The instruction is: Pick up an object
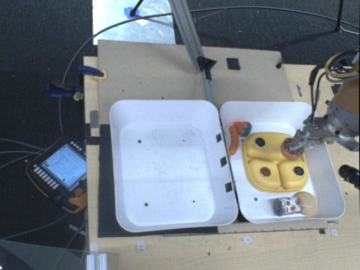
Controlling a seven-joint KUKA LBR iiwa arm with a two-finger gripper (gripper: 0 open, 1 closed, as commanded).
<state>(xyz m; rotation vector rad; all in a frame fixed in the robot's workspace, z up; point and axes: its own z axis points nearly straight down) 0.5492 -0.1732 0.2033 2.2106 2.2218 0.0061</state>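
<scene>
While the gripper sits low over the upper right corner of the yellow tray in the right bin, grip state indeterminate, nothing looks lifted, so the pick remains undone.

the arm reaches in from the right, claw apparently lowered.

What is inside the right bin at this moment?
The right bin holds a yellow moulded tray, an orange carrot-like toy by its left wall, and a small can near the front. The gripper covers the yellow tray's upper right corner.
</scene>
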